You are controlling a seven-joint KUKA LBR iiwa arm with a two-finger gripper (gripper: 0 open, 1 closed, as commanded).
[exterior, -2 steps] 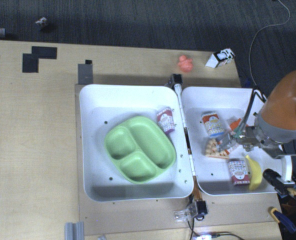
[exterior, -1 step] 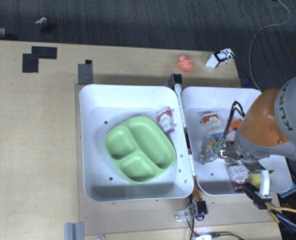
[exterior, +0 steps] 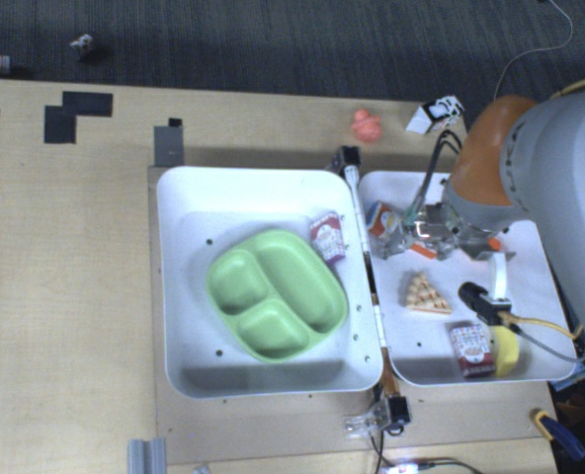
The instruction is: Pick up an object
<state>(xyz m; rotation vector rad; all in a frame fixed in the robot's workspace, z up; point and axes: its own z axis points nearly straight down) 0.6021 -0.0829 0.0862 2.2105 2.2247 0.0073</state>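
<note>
My gripper [exterior: 409, 233] is low over the back left part of the right bin [exterior: 535, 265], with the grey arm and its orange band behind it to the right. An orange and white item [exterior: 378, 219] lies just left of the gripper, and a small orange piece [exterior: 424, 251] shows right below it. A waffle-like wedge [exterior: 426, 294] lies in front of the gripper. A red packet [exterior: 471, 350] and a yellow item [exterior: 508, 352] sit near the bin's front edge. Nothing visibly sits between the fingers.
The left bin [exterior: 189, 265] holds a green divided plate [exterior: 276, 292] and a small red and white packet [exterior: 327, 237] by its right wall. A pink ball [exterior: 368, 124] and a black and white tag [exterior: 437, 113] lie on the bench behind the bins.
</note>
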